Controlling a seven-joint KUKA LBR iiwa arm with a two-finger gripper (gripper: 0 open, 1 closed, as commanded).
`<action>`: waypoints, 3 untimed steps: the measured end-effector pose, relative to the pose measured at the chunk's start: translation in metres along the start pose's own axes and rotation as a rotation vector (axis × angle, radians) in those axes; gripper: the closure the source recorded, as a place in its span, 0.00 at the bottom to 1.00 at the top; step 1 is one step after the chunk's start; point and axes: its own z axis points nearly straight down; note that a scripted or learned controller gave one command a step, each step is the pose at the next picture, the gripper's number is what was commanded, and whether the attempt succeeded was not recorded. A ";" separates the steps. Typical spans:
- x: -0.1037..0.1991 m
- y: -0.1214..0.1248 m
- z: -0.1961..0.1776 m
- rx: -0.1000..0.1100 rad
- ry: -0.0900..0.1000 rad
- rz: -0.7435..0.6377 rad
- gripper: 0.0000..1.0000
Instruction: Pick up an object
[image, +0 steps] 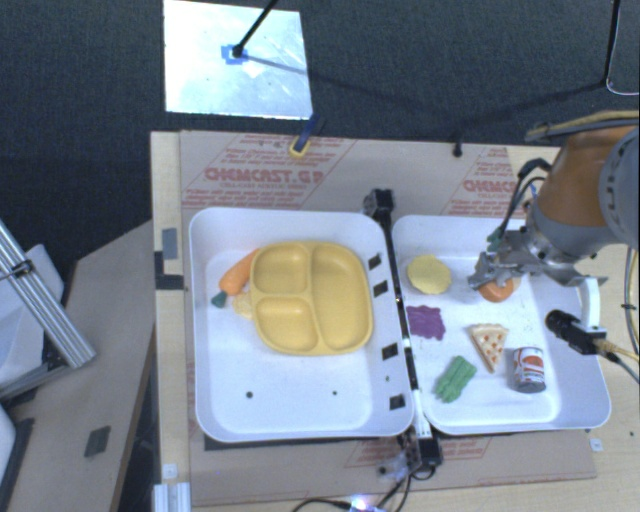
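Camera view — pincer (490, 272) low over orange piece (497, 290) in right bin (590, 400) — grip state unclear.

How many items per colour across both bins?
Yellow: 3, divided tray, round disc, small piece at the tray's left edge
Orange: 3, carrot, pizza slice, round piece under the tool
Purple: 1, cluster
Green: 1, piece
Can: 1
Total: 9

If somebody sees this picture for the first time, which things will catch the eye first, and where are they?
The large yellow divided plate in the left bin, with a toy carrot at its left edge. In the right bin, the grey and orange arm lowers its tool over an orange piece, near the pizza slice and can.
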 end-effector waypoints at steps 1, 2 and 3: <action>-0.007 0.005 -0.047 0.000 0.000 0.000 1.00; -0.007 0.007 -0.080 0.001 0.000 -0.001 1.00; 0.048 0.027 -0.089 0.001 0.002 -0.007 1.00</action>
